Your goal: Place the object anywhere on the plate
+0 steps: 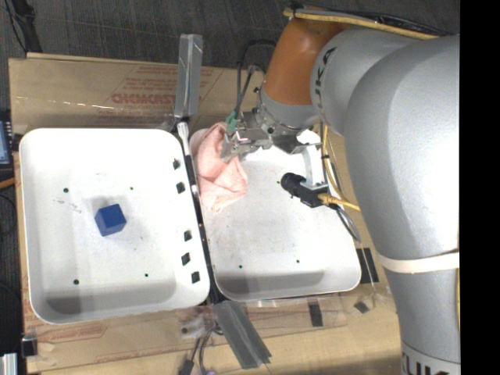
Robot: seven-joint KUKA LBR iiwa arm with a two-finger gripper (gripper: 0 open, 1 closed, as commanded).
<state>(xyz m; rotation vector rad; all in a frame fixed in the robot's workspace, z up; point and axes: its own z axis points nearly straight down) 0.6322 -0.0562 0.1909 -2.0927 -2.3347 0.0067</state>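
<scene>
The big grey arm [391, 131] fills the right side of the frame, its orange band [301, 61] up near the top centre, and it reaches down and left into the right bin [281, 276]. The gripper [238, 141] sits at that bin's upper left corner, metal parts right on top of a crumpled pink cloth [219, 174]. The cloth lies bunched against the bin's left wall, just beside the divider between the two bins, draping down from under the tool toward the middle of the frame. Whether the cloth is actually pinched in there — cannot tell from this angle, and how wide the tool stands can't be made out either. Just right of the cloth, a small black piece [301, 187] with a yellowish cable hangs over the bin floor. Over in the left bin [47, 303], a small blue cube [110, 219] rests alone on the white floor, well apart from the gripper.
</scene>
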